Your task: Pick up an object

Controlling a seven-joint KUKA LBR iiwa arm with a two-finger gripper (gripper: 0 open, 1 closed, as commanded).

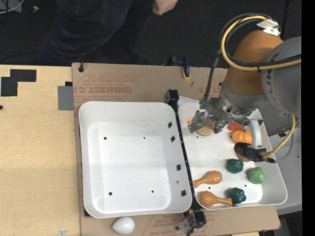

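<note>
My arm (283, 75) is showing grey casing with a big rounded orange band (253, 58) above the wrist. A yellow-and-black cable loop (236, 26) is arching over the orange part, with a white connector tab (269, 26) at its top. A thin dark cable is running down my left side toward the wrist. My gripper (203, 124) is looking dark metallic, with small bluish-white glints near its base; details there are blurring, possibly screws or LEDs. Another yellow cable is trailing by my lower casing.
</note>
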